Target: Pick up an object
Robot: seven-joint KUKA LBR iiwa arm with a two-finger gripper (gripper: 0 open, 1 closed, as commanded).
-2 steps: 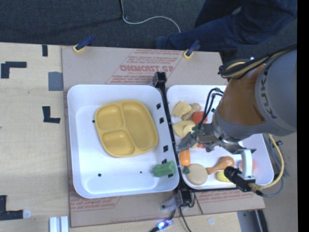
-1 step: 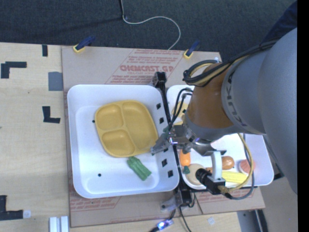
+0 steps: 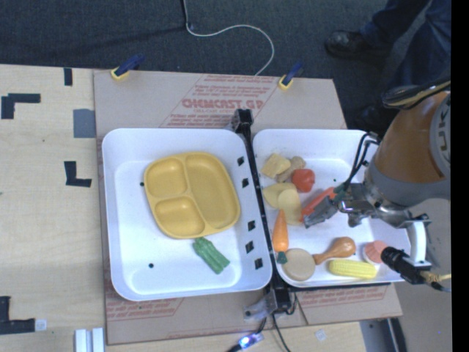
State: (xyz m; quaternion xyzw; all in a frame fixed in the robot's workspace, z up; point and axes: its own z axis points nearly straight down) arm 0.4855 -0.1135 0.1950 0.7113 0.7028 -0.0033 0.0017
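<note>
The right bin point(image 3: 322, 135) holds several toy foods. Among them are a red tomato point(image 3: 303, 179), pale yellow pieces point(image 3: 284, 196), a tan piece point(image 3: 275, 165), an orange carrot point(image 3: 281, 230), a drumstick point(image 3: 336, 250), a corn cob point(image 3: 353, 269), a round beige piece point(image 3: 298, 264) and a pink piece point(image 3: 374, 251). My gripper point(image 3: 316, 210) hangs low over the middle of this bin, pointing left. It is just right of the yellow pieces and above the drumstick. Nothing visibly sits in it.
The left bin point(image 3: 117, 218) holds a yellow divided plate point(image 3: 192, 193) and a green toy vegetable point(image 3: 211, 255) near its front. The divider between the bins runs just left of the carrot. The arm's body covers the right bin's right side.
</note>
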